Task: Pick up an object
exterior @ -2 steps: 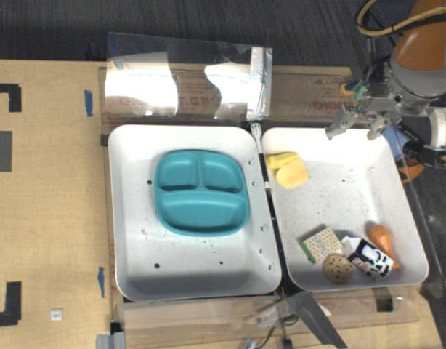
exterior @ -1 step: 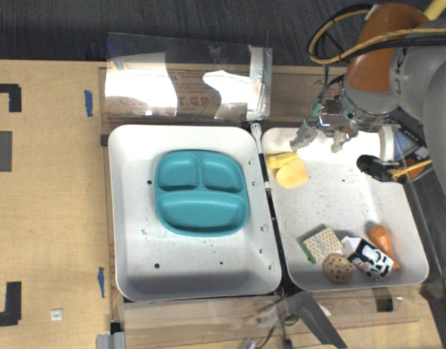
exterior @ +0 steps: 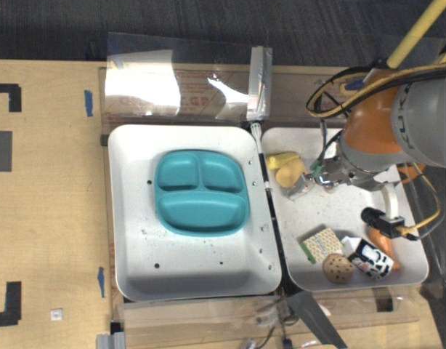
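Wood bench [exterior: 49,195], two white bins side by side. Left bin [exterior: 128,253]: teal divided plate [exterior: 201,193] in middle. Right bin [exterior: 339,203]: clutter along lower edge, i.e. green-rimmed speckled pad [exterior: 321,243], brown spotted ball [exterior: 338,268], black-n-white item [exterior: 372,259], all bunched together, well apart from gripper. Yellow lump [exterior: 288,170] sits by upper-left corner of right bin, close to divider wall. Gripper [exterior: 304,185] is just beside it on lower-right side, prob touching. Open or closed? Can't tell tbh.
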You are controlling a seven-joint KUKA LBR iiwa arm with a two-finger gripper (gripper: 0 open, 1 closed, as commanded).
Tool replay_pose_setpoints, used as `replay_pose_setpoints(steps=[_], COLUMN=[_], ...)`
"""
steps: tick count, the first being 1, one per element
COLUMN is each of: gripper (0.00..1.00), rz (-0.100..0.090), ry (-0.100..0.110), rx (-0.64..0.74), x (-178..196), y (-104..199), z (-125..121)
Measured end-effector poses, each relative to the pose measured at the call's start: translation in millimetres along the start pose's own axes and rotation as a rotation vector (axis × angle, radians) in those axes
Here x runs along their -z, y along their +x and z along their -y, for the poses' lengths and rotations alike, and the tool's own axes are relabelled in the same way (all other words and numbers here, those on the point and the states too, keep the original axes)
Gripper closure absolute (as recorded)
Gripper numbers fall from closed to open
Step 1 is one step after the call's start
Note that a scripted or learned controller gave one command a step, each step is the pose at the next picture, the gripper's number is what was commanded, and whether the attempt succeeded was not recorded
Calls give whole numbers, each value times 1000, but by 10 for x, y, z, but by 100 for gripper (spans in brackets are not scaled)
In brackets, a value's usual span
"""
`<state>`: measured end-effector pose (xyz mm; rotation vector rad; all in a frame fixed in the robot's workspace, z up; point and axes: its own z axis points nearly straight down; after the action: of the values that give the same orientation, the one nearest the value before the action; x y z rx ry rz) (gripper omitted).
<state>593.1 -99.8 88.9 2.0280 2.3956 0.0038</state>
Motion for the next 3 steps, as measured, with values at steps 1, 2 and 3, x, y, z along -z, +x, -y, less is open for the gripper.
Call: replay_pose_setpoints(steps=[1,2,3], gripper=[0,0,0], rz=[4,2,1], ry=[-1,-5,-3], rx=[111,209,191], x=[-7,-10,-5], y=[-268,-243,-22], z=[850,296,845])
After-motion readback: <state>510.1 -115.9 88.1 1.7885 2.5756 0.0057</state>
